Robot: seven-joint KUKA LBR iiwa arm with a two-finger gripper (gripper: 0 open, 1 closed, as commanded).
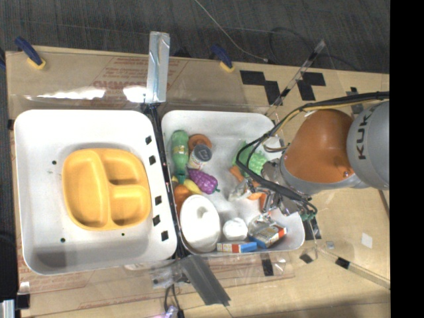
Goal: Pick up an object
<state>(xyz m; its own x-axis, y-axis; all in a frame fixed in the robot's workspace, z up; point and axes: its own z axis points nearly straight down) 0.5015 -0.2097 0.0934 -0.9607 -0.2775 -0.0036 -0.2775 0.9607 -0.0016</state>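
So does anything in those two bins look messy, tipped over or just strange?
The right bin is a jumble: a green bottle, a purple toy eggplant, a white roll and small packets lie heaped at odd angles. The left bin holds one yellow divided tray, sitting slightly askew. Nothing looks spilled or broken.

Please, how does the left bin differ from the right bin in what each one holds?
The left bin holds one thing, a yellow divided tray, lying flat near its middle; the right bin holds many small things, among them a green bottle, a purple toy and a white roll. The arm reaches over the right bin, not over the left bin. Both bins are white and shallow.
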